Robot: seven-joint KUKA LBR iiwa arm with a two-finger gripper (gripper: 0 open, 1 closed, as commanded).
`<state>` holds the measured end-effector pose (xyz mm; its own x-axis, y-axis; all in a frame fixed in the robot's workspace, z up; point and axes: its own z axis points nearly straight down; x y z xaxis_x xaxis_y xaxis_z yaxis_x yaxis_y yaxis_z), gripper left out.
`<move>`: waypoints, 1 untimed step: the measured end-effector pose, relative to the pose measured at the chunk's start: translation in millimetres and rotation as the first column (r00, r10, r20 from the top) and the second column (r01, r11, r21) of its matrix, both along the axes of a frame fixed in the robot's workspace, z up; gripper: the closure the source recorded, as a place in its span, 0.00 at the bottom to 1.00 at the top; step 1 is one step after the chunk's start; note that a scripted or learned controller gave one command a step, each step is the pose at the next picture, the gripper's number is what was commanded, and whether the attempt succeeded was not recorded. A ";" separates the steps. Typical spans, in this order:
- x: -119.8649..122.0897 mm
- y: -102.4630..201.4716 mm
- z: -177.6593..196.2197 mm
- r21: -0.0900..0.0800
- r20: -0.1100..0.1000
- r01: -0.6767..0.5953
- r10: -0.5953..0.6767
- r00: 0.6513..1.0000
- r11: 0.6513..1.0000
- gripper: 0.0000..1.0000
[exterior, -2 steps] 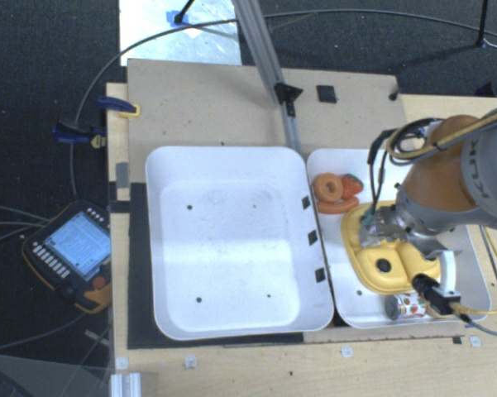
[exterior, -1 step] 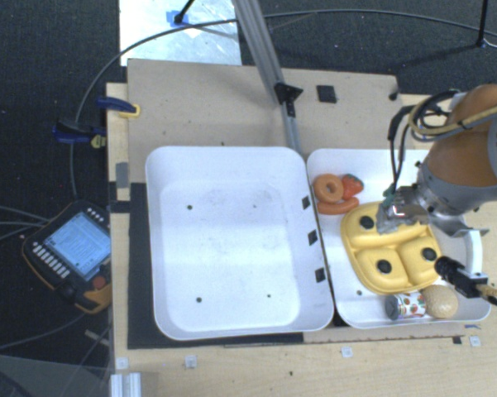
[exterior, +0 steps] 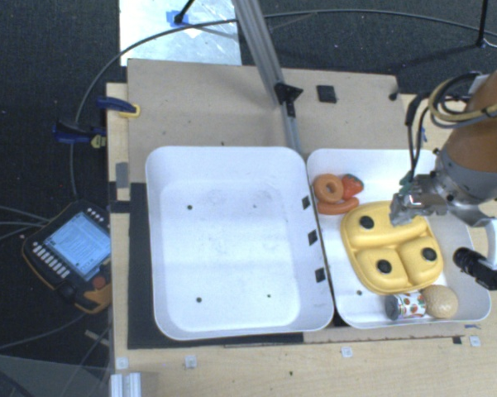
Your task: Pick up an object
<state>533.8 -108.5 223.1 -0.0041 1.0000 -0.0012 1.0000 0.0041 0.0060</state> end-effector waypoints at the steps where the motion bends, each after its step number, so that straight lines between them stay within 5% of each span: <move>1: 1.5 -0.1 28.1 0.001 -0.001 0.000 0.000 1.000 1.000 1.00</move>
